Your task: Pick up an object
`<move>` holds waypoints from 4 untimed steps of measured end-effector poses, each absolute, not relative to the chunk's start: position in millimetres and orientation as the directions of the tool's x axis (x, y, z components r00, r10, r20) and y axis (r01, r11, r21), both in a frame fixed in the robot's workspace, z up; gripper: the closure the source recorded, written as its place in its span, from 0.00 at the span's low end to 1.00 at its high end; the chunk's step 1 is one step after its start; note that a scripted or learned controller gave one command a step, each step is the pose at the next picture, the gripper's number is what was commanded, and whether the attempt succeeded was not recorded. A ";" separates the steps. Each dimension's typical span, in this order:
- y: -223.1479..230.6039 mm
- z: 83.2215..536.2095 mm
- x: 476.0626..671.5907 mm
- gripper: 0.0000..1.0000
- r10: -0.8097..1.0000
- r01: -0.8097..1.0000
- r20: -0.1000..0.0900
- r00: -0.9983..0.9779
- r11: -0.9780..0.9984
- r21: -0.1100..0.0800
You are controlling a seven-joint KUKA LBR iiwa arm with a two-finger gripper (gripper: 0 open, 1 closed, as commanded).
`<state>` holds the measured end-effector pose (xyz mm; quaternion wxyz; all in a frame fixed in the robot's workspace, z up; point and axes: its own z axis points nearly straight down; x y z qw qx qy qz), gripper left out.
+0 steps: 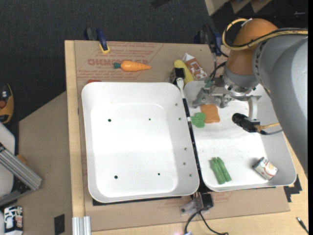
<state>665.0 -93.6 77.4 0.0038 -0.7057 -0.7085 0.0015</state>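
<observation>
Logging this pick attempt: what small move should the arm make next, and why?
Probably a short descent. The claw hangs at the right bin's far end, right above the orange piece beside the small green piece, and nothing shows between its fingers yet.

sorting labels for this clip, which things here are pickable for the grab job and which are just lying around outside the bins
In the job:
gripper
orange block and green piece below it
green stalks
small can
right bin

Lying about:
carrot on the board
yellow and brown items behind the bins
left bin
</observation>
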 end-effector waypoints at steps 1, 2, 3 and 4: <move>-96.7 96.5 667.6 1.00 1.000 1.000 -0.001 -0.002 0.002 0.004; -96.6 96.0 667.5 0.00 1.000 1.000 -0.001 -0.002 0.002 0.003; -93.2 84.3 666.1 0.00 1.000 1.000 0.000 0.000 0.000 -0.002; -95.0 85.1 666.5 0.00 1.000 1.000 0.000 0.000 0.000 -0.001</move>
